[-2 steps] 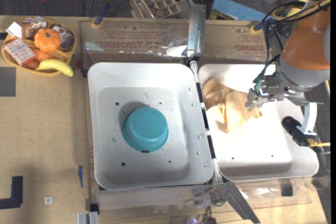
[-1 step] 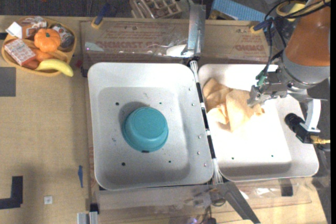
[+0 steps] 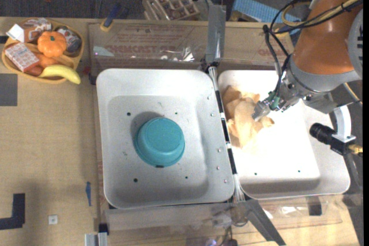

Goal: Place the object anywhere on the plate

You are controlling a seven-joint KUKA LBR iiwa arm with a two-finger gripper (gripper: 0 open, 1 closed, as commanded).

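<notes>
- My gripper (image 3: 264, 112) sits low over the right bin (image 3: 300, 178), at the right edge of a pale tan, crumpled soft thing (image 3: 241, 115). From up here I cannot tell how far the pincer is spread, or whether it has any grip on that thing; the tip looks to be touching or just above it.
- The tan thing lies in the far left part of the right bin, close against the wall shared with the left bin.
- The left bin (image 3: 115, 101) holds a teal plate (image 3: 160, 142), round and sitting near the bin's middle, well apart from the tan thing.
- The arm (image 3: 323, 37) comes in from the far right, its orange band above the right bin's far edge.
- On the bench at far left stands a small basket (image 3: 11, 60) with an orange pumpkin (image 3: 52, 43), a banana (image 3: 60, 72) and some packets.
</notes>
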